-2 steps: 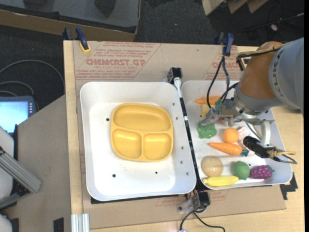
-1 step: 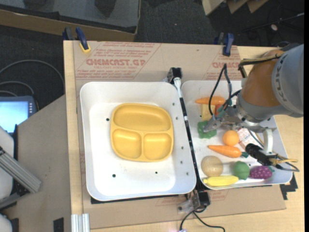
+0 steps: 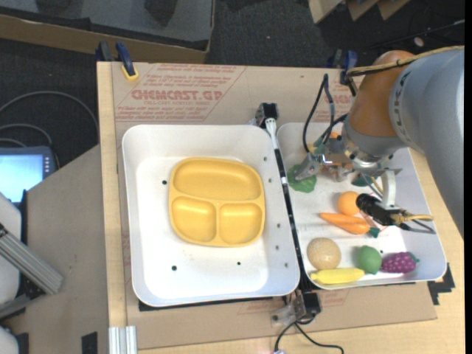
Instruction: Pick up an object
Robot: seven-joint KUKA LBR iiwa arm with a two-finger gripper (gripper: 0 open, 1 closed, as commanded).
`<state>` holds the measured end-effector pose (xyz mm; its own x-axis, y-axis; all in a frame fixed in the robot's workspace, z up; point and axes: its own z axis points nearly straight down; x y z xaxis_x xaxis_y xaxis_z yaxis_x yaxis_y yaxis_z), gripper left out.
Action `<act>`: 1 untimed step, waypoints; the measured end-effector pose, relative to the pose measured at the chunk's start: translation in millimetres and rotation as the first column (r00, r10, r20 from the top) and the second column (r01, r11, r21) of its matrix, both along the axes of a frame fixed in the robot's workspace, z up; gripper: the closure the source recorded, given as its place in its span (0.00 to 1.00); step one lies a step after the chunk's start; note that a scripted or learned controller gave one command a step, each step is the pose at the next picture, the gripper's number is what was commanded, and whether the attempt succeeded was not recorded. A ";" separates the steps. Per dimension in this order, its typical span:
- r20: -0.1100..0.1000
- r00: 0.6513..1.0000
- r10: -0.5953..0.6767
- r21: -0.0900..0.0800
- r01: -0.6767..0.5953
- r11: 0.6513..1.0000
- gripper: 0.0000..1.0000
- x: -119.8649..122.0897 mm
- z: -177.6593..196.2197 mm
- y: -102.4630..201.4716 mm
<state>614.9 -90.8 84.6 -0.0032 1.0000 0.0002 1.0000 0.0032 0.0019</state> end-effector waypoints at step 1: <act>0.001 1.000 -0.007 -0.003 0.007 1.000 0.00 32.3 0.4 -81.4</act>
<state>647.2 -172.2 85.0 0.0043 1.0000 -0.0031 1.0000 -0.0043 0.0030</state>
